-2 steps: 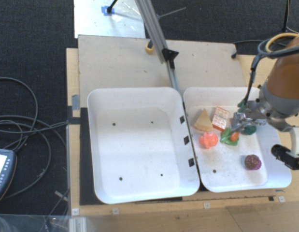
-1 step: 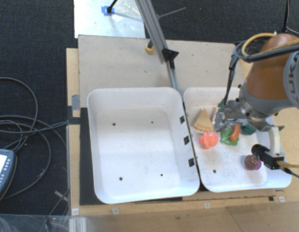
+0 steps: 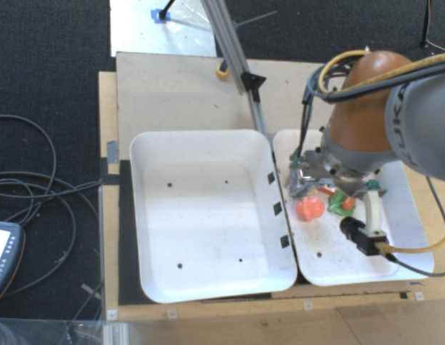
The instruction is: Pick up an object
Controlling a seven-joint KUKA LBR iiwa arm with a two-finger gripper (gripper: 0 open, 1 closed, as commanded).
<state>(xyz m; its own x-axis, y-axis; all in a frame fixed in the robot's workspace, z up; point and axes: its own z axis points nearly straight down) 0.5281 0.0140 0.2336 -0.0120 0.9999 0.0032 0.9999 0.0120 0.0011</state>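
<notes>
Black cables and tablet lie left of bench.

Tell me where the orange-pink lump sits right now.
The orange-pink lump lies in the right bin, near its left wall, just below the claw and left of a green object.

My orange band looking glossy, smooth plastic. Both white bins showing smooth, faintly speckled plastic. Table showing matt, scuffed board. Dark carpet floor looking rough, textured.
</notes>
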